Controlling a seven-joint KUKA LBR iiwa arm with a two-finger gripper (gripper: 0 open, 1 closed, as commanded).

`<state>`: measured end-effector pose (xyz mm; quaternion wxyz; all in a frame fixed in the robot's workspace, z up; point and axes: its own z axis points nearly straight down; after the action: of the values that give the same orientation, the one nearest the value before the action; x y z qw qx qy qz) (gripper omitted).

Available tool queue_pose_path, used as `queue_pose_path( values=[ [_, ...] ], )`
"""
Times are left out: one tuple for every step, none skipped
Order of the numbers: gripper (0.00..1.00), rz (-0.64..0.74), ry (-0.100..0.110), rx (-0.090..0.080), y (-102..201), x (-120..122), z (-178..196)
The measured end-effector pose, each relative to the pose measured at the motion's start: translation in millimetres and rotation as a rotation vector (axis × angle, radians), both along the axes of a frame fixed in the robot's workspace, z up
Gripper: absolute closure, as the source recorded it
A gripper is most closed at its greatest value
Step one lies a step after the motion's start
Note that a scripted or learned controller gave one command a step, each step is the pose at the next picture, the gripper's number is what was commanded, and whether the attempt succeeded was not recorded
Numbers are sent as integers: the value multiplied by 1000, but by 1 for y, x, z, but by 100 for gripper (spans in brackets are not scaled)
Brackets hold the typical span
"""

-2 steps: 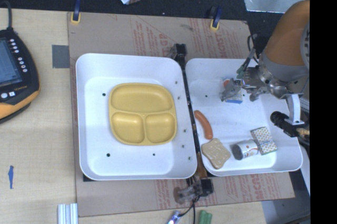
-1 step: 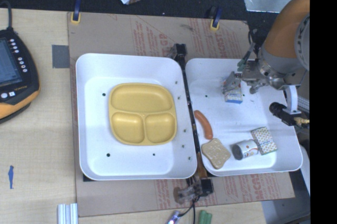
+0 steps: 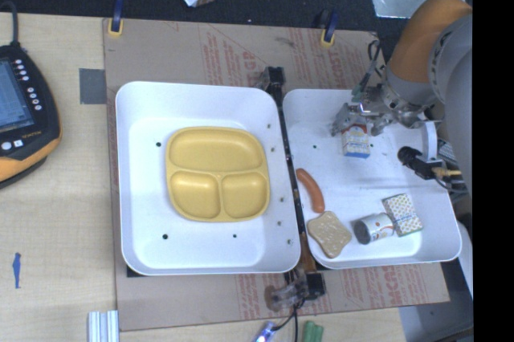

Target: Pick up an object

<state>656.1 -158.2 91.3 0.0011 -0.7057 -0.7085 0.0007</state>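
While the arm reached in from the right, the gripper (image 3: 359, 126) was low over the right bin (image 3: 321, 111), and its fingers were clenched on a small white carton (image 3: 356, 144) with a blue bottom. Nearer lay a sausage (image 3: 310, 189), a biscuit (image 3: 329, 234) and a patterned box (image 3: 401, 213)

Even, bright overhead light. The 2 white bins (image 3: 144, 252) glare slightly, casting soft, short shadows. The picture is mildly soft and grainy throughout.
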Motion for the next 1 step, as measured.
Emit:
queue_pose_path(
  values=[
    [100,5,0,0,0,1,11]
  ],
)
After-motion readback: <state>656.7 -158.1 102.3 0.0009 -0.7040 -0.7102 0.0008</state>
